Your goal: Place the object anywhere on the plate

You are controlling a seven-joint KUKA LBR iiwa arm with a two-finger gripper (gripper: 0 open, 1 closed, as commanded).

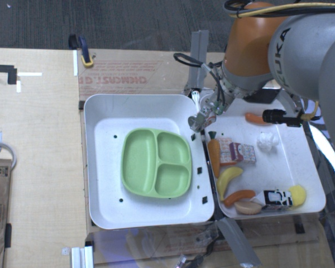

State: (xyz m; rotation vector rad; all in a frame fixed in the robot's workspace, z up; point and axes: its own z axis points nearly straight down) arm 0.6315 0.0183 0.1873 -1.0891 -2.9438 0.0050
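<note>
A light green divided plate (156,162) lies in the left white bin (100,149), with nothing on it. My gripper (204,115) hangs over the divide between the two bins, near the right bin's far left corner, just beyond the plate's far right edge. Below it lies a carrot (213,155) along the right bin's left wall. I see no object in the gripper.
The right bin (310,166) holds a small pink and white box (236,152), a banana (229,178), an orange piece (239,196), a tan item (247,207), a black and white packet (276,197), a yellow lemon (297,194), a white lump (268,141) and another orange item (255,118).
</note>
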